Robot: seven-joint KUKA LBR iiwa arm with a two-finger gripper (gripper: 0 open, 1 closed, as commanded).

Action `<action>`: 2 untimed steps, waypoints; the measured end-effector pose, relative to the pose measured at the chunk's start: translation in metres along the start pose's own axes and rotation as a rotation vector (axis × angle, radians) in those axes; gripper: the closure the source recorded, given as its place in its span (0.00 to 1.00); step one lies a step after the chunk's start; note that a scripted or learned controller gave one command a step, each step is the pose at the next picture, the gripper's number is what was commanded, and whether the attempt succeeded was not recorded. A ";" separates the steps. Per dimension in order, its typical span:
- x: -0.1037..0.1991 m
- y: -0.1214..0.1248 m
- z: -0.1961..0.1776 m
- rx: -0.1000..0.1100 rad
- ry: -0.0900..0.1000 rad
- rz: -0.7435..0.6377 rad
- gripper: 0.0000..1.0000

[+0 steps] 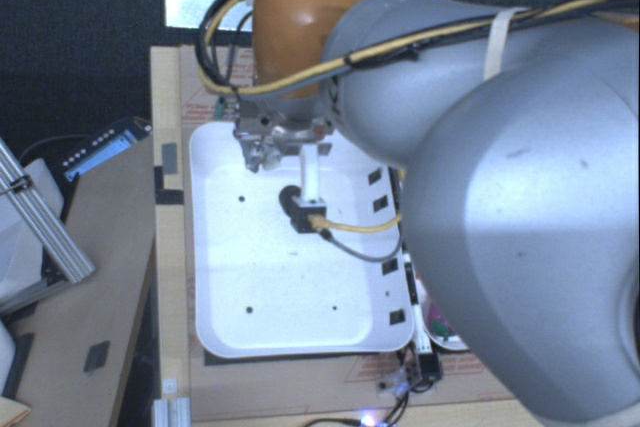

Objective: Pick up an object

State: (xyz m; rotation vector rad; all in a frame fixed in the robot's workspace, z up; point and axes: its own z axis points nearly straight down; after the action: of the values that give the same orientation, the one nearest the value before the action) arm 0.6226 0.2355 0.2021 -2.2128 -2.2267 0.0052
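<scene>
White shallow plastic bin (250, 285) under my jaws: bare floor, a few dark specks (241, 200). Jaws apart or together: can't tell. Only candidate object is a pink-green scrap (441, 323), well apart from jaws past the rim, mostly behind my grey arm (500, 165). Risk: closing here grabs air.
</scene>
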 end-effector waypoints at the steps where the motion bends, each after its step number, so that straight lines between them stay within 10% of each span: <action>1: -0.036 -0.010 -0.139 -0.017 0.004 0.006 1.00; 2: 0.000 0.009 0.002 0.006 -0.002 0.000 1.00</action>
State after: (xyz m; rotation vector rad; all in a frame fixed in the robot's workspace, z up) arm 0.6319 0.2353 0.1999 -2.2109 -2.2247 0.0134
